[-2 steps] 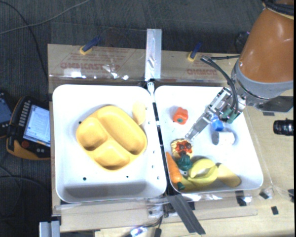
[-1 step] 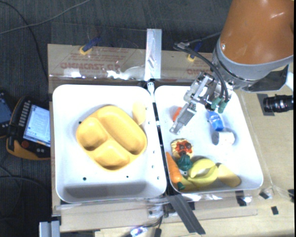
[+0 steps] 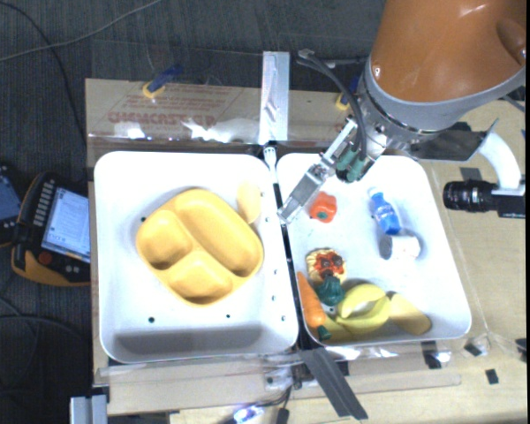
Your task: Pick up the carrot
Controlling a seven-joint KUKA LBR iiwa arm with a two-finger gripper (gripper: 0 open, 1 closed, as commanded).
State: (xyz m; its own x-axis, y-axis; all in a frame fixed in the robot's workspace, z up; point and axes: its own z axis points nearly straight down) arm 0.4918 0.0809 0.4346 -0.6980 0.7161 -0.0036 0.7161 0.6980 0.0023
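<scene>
- The gripper (image 3: 311, 188) is hanging over the right bin (image 3: 442, 237), upper middle of frame; whether open or closed, I cannot tell
- The carrot (image 3: 310, 306) is lying low, wedged against that bin's left wall beside the banana (image 3: 371, 306), awkward to reach

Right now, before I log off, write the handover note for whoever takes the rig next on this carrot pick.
Gripper: over the upper left of the right bin, near the divider; nothing shows between its fingers, and whether they are open or shut cannot be told.
Carrot: lying along the right bin's left wall near the lower corner, beside the banana, apart from the gripper.
Left bin holds a yellow sectioned tray.
Done: nothing; the carrot is not grasped.
Left: move down the bin to the carrot, grasp, lift.
</scene>
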